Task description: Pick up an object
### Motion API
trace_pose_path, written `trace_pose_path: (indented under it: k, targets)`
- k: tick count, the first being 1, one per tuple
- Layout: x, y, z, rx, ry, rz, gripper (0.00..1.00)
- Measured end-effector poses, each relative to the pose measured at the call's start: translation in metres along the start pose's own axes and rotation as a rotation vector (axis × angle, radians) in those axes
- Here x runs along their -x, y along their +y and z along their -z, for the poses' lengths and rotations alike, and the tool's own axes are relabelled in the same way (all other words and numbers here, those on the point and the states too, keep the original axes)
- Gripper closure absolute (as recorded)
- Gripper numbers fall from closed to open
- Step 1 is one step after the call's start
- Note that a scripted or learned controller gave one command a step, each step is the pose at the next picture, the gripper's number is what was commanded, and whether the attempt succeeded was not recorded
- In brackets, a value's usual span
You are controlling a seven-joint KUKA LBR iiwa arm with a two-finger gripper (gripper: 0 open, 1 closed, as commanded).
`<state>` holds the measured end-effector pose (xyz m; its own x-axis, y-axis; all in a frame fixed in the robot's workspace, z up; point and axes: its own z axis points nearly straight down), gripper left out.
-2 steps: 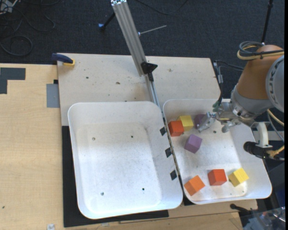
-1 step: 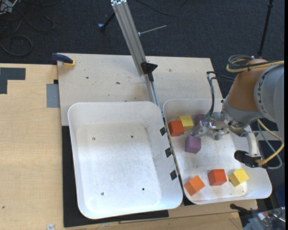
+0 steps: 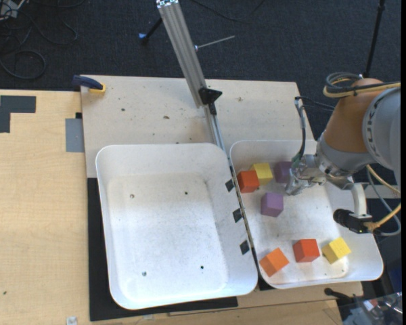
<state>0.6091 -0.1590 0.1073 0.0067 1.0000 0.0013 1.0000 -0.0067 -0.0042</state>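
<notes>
— What's lying around, starting from the left?

— A pale wooden tabletop is running along the left side, with a small blue-and-yellow clamp sitting at the far corner of the bench. Then the left bin is sitting there, its floor speckled. A metal rail is slanting down from the top and ending between the two bins.

— And the right bin?

— Blocks are lying scattered in it. An orange-red cube is sitting against the left wall, touching a yellow cube. A purple cube is lying near the far wall, another purple cube is lying toward the middle. Along the near edge an orange cube, a red cube and a yellow cube are sitting in a loose row.

— Room to move?

— The middle of the right bin is lying open between the two groups.

— The gripper?

— It's hanging low just beside the far purple cube, reaching in from the right. I can't tell whether it's open or closed, and I'm not seeing anything in its grasp
</notes>
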Motion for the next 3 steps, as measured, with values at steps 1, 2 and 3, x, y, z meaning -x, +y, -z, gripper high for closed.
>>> trace_pose_path:
  k: [1,2,3]
  targets:
    - [0.004,-0.001,0.063,0.008,-0.002,-0.001,1.0]
    - [-0.002,0.008,0.117,0.009,-0.002,0.009,1.0]
    - [0.0,0.009,0.17,0.009,-0.002,0.009,1.0]
